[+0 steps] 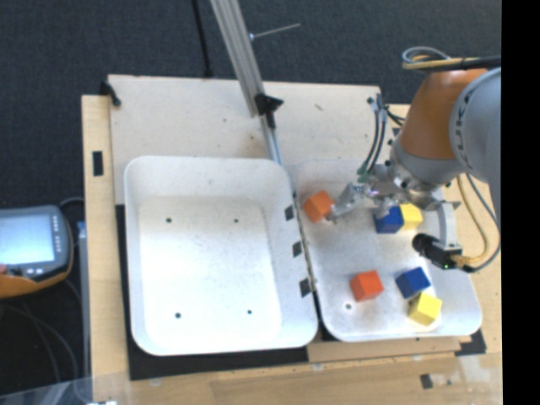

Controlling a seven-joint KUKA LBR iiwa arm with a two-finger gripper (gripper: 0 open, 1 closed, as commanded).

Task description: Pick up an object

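While the hand (342, 202) (grip state unclear) hovers, the orange cube (318, 206) lies just left of it.

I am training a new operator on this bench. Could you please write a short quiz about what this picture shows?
1. True or false: the coloured blocks lie in the right bin.
2. Which block is nearest the gripper? A) the orange block at the bin's far left B) the yellow block at the near edge C) the orange block in the middle
3. Fill in: beside the near yellow block lies a ____ block.

Key: 1 true; 2 A; 3 blue.
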